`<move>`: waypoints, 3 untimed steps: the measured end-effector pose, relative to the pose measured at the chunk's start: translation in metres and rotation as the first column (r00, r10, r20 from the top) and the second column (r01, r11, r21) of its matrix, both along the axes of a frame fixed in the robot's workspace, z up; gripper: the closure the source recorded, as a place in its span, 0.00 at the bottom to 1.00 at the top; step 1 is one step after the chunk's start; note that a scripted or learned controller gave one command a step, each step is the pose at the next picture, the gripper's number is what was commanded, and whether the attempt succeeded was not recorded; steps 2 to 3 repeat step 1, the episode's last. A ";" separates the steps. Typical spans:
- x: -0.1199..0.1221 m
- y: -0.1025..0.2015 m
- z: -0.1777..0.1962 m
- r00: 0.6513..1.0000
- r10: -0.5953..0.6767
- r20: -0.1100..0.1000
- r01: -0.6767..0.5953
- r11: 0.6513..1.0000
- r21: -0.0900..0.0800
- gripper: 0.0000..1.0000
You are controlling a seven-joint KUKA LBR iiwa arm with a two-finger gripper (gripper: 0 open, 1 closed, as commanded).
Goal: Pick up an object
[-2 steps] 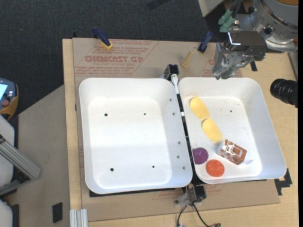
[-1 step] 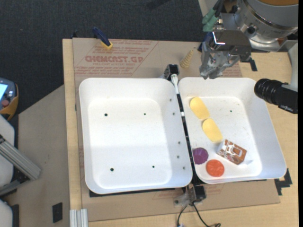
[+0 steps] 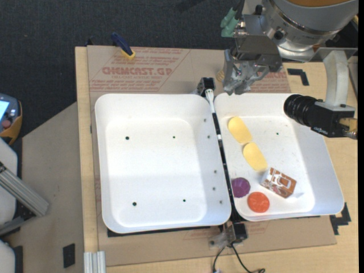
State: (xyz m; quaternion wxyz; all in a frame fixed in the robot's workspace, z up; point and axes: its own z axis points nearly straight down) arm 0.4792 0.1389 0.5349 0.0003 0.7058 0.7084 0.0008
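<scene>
We hover our gripper (image 3: 242, 84), fingers empty and seemingly parted, above the right bin's (image 3: 318, 152) far rim; next we descend onto the nearest yellow piece (image 3: 239, 129) inside it.

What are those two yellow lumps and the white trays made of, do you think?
The two yellow lumps look like soft foam or matte plastic: rounded, smooth, with no sharp glare. I can't tell which. The right tray and the left tray look like thin moulded plastic: glossy white, with rounded rims and corners.
</scene>
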 end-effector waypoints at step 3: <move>0.000 0.014 0.000 1.000 -0.002 0.000 0.002 1.000 0.000 1.00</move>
